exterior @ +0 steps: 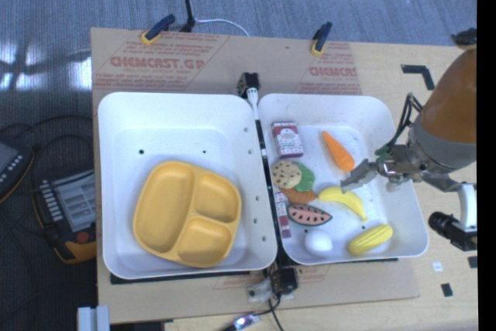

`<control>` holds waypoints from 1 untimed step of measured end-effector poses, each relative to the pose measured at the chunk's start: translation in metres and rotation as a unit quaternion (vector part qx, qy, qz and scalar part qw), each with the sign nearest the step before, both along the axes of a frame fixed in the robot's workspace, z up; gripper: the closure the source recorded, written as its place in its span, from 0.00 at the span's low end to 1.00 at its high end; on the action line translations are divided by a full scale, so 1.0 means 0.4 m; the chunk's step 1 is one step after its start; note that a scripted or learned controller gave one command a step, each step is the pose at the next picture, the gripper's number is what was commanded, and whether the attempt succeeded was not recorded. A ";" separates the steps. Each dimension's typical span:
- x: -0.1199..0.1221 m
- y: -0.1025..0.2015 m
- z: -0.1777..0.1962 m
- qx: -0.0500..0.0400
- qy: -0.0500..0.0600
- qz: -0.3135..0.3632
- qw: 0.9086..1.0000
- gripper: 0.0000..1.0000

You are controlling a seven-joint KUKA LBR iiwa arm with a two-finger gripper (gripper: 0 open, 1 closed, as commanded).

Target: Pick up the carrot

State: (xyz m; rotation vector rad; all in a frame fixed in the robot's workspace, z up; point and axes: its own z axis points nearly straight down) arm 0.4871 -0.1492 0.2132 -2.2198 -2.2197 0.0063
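Nearest the lens, at the bottom of the right bin (403, 240), sit a smooth white egg (318, 243) and a knobbly yellow corn cob (370, 238), well apart. Just above them lie a flat watermelon slice (310, 215) with a red face and dark rind, and a curved, glossy banana (346, 201). A round speckled cookie (285, 174) overlaps a green leafy piece (304, 177), and a small red carton (287, 139) lies flat near the bin's top left.

The carrot (337, 150), a short orange cone tapering upward, lies tilted in the upper middle of the right bin, apart from the carton and just above the banana.

Both bins are shallow matte white plastic with rounded corners, set on a brown cardboard sheet (155, 58) with red print. The left bin (124, 120) holds a yellow plastic tray (188, 212) with three compartments.

The arm (453, 120) reaches in from the right, its orange band bulging above a grey wrist. The gripper (364, 176) points left over the bin, low beside the carrot's lower end and above the banana. Its thin metal fingers are blurred, so I cannot tell whether the claw is open or closed; nothing shows between them.
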 end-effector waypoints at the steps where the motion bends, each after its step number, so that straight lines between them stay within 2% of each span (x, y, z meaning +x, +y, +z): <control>1: 0.133 0.001 -0.007 0.000 -0.001 -0.034 0.999 0.00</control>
